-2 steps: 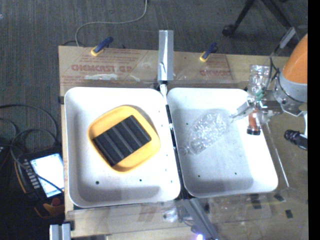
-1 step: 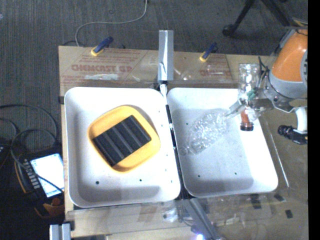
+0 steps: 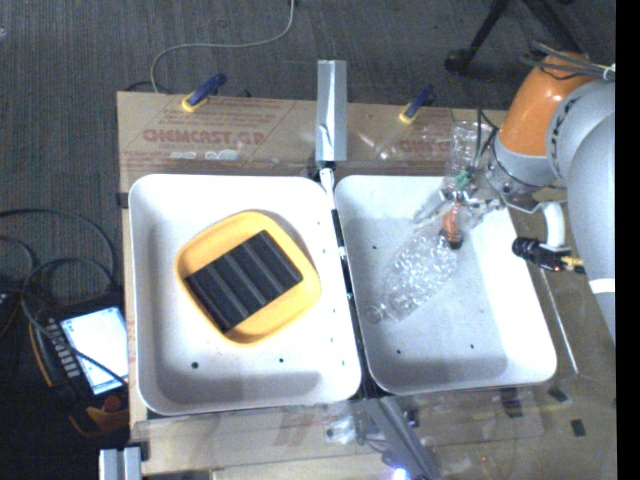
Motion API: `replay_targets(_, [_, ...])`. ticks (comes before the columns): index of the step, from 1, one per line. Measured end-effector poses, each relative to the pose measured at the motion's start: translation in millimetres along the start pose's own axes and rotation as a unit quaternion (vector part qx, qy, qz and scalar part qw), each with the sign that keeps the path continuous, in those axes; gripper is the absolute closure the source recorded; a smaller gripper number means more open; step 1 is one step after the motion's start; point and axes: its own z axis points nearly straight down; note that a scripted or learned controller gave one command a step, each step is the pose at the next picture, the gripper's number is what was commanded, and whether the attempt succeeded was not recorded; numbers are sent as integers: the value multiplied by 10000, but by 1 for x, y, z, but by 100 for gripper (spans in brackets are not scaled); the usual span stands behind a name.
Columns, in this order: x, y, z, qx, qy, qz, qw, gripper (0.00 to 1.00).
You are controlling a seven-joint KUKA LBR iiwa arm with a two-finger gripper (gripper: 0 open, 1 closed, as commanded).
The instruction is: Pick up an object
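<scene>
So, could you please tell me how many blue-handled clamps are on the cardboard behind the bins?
2: one blue-handled clamp behind the left white bin, the other behind the right white bin.

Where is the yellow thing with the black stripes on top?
The yellow tray lies in the middle of the left bin in the camera view, across the divider from the clear plastic bottle in the right bin.

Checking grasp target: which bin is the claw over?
The right bin, which holds the clear crinkled plastic bottle. The claw sits at its upper end. The left bin holds the yellow-and-black object.
</scene>
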Motion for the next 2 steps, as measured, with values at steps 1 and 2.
replay_targets(1, [14, 3, 3, -6, -131, 288, 9995, 0])
replay_targets(2, [14, 3, -7, 5, -151, 286, 9995, 100])
